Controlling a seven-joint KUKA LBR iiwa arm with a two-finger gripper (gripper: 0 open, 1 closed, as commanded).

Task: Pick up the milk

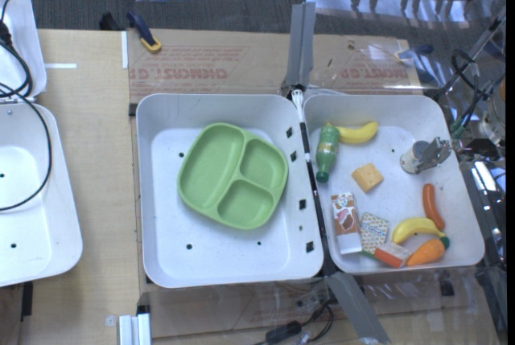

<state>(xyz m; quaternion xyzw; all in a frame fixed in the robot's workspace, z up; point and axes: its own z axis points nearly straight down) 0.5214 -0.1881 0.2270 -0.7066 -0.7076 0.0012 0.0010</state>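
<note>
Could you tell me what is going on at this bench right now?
A robot arm is set up to pick up the milk carton, which lies untouched near the left wall of the right bin, beside a patterned packet. Around it in that bin are a green bottle, two bananas, a cracker, a sausage and a carrot. The left bin holds a green divided plate. Nothing has been lifted yet.
</note>
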